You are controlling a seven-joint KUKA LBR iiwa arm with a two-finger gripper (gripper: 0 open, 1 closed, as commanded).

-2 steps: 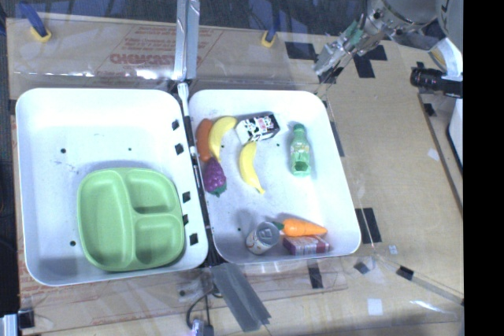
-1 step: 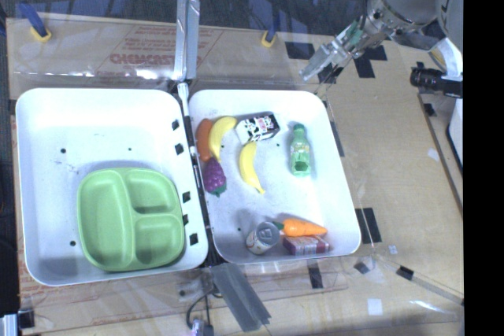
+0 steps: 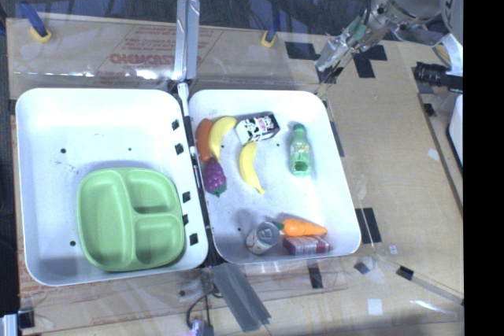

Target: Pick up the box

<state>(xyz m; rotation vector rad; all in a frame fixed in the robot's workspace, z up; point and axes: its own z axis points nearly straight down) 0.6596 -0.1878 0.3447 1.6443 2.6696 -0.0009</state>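
Nothing is picked up yet. The green divided tray [image 3: 131, 217] sits at lower left, in the left bin [image 3: 47, 114]. The box [image 3: 259, 126] — small, black-and-white printed — lies at upper centre, in the right bin [image 3: 340, 193] beside a banana [image 3: 250, 165]. The gripper [image 3: 331, 63] hovers upper right, outside the bin; whether its jaws are released, I cannot tell.

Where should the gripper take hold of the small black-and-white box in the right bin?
Probably from above, across the short sides of the box. It lies flat and slightly tilted; the banana crowds its left end. The gripper hangs beyond the bin's far rim.
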